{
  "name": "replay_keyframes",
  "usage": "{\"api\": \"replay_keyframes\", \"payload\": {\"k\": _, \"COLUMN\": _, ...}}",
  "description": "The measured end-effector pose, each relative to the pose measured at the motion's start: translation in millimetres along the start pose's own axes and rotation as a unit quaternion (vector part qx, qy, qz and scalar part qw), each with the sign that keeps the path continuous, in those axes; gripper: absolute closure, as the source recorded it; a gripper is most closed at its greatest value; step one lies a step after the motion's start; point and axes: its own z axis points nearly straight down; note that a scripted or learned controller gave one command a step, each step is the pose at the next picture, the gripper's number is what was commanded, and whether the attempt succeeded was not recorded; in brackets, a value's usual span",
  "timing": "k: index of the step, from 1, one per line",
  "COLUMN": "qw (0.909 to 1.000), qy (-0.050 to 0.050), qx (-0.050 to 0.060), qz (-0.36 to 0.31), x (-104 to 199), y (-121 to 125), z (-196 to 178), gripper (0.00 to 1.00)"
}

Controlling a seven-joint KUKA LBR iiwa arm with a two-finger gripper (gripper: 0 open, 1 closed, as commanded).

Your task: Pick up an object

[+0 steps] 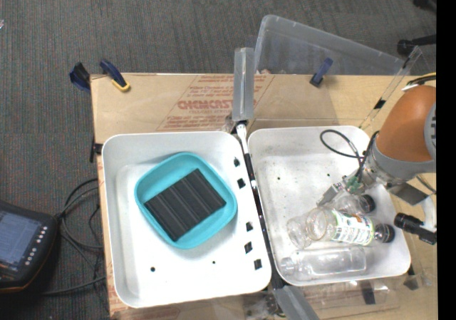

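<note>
At the near left corner, on the dark grey carpeted floor [142, 19], lies a black handheld control pendant [25, 244] with a lit screen, its cables trailing toward the table [171, 101]. The left bin [117, 254] holds a teal tray [187, 199] with a dark ribbed insert, set at a slant near the bin's middle. The right bin [285, 147] is speckled with small dark flecks; at its near edge lies a clear plastic bottle [324, 263] on its side, and just behind it a clear jar [312, 226] touching a bottle with a white and green label [353, 229] and a dark cap. The end effector [347, 187] sits low over these, just above the labelled bottle; how far its fingers stand apart cannot be told, and nothing can be seen held between them. The grey arm with its orange band [406, 126] rises to the right. Farther back, bare plywood bears red printed lettering, blue clamps [112, 75] grip its far edge, and a clear plastic panel [320, 51] stands tilted behind the right bin.
</note>
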Motion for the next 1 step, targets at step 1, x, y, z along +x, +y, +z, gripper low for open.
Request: {"api": "replay_keyframes", "payload": {"k": 1, "qw": 0.9986, "qy": -0.002, "qx": 0.000, "qz": 0.053, "x": 0.4, "y": -16.5, "z": -63.1, "gripper": 0.00}}
